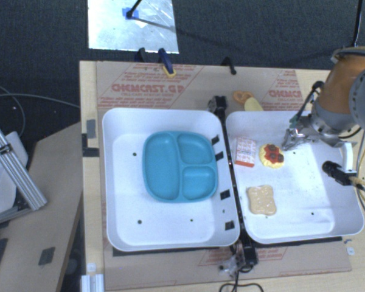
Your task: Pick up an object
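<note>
In the right bin [347, 224] lie three small things. A round yellow and red toy food piece [272, 156] sits near the middle, a red and white packet [245, 151] lies to its left, and a pale toast slice [261, 199] rests nearer the front. My gripper [289, 140] hangs low just right of and behind the yellow and red piece, very close to it. I see nothing held in it. The grey arm with its orange band [347, 90] comes in from the right.
The left bin [125, 224] holds a blue divided plate [179, 166]. A yellow and tan toy [249, 101] lies on the bench behind the right bin. Black clips line the wall between the two bins.
</note>
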